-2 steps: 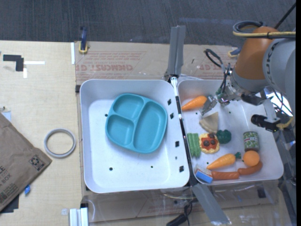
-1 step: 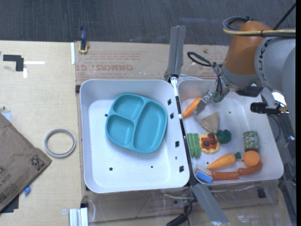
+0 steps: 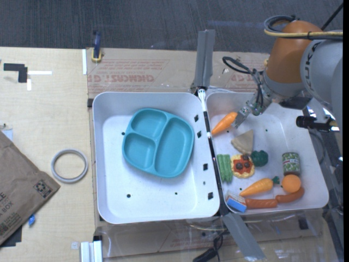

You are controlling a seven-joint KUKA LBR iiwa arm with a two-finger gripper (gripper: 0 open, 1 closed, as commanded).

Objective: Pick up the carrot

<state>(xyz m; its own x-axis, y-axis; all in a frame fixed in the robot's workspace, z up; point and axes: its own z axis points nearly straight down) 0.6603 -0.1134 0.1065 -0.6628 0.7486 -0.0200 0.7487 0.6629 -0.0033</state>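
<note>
Orange and pointy, one carrot (image 3: 224, 123) lies in the right bin (image 3: 305, 203), up in its far left corner, right beside the wall between the two bins. Its thin end points down at that wall and its fat end points up toward the gripper (image 3: 242, 117). The gripper is just beside the fat end, maybe touching it. I cannot tell if the jaws are apart or together, and I do not see the carrot between them.

A second carrot (image 3: 257, 186) with a green top lies near the front of the same bin, next to a small orange (image 3: 292, 183) and a sausage (image 3: 268, 202).

It looks like a toy carrot, so I think it is light, hard and smooth. It could slip or roll away. The best spot to grab looks like the thick middle, across its short way. The thin tip would slide out. The wall is close, so there is little room on that side.
</note>
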